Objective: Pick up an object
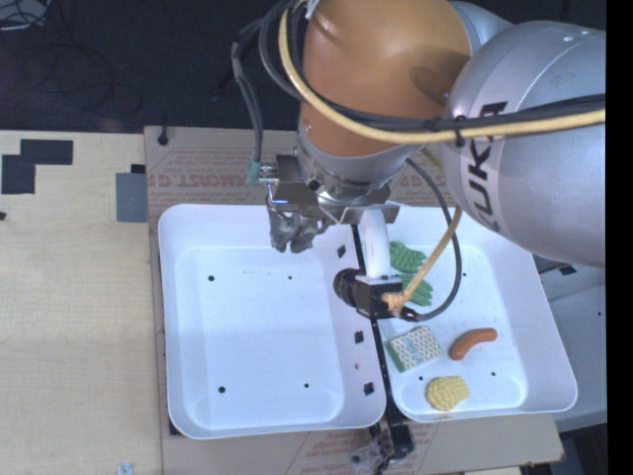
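Nearest the lens, looming large at the top: the orange band (386, 57) of the arm (539, 137), with the grey housing reaching in from the right. Below it, hanging down over the far right corner of the left bin (183, 344): the pincer (294, 231), dark grey, poised above the white floor close to the wall shared with the neighbouring bin. Spread or pressed together: cannot tell from this slant. Clear of every loose thing.

Over in the right bin (554, 364), four small things, all lying on the white floor. At the far left of that bin, partly behind the robot's own fittings: a green leafy piece (413, 263). Nearer the front, beside the dividing wall: a checkered packet (415, 346), pale with a green edge, lying flat and turned at a slant. Just right of it, apart but near: an orange-brown sausage (473, 341), curved, lying on its side. At the front of the bin, below the packet and the sausage: a yellow corn cob (447, 393), close to the near wall. None touching another, as far as can be seen.

Under both bins: a brown cardboard sheet (218, 171) with red print, showing along the far edge and at the front. To the left: the pale wooden surface (69, 315), bearing black patches (40, 158) and a small grey square (130, 196) near its far side.
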`<state>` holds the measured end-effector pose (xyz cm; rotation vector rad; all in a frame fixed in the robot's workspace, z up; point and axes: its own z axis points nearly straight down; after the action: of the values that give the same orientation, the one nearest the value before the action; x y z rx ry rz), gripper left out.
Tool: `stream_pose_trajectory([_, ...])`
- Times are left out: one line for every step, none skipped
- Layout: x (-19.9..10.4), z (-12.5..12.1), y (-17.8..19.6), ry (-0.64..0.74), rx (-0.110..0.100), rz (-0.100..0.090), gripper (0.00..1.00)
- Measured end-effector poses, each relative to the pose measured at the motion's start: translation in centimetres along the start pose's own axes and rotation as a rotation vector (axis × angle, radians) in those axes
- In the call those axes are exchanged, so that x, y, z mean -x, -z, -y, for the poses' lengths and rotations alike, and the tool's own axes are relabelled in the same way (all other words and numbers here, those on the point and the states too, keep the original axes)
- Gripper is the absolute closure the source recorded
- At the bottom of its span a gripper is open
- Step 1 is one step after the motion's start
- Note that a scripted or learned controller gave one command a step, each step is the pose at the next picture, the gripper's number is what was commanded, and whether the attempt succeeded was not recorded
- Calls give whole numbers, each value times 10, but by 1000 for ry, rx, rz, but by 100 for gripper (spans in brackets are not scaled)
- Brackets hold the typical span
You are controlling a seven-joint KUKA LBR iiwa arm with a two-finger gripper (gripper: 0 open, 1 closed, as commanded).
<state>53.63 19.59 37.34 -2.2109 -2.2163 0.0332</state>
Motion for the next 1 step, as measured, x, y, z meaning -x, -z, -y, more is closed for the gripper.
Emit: stream_pose_trajectory([-50, 39, 89, 5, 26, -11, 100])
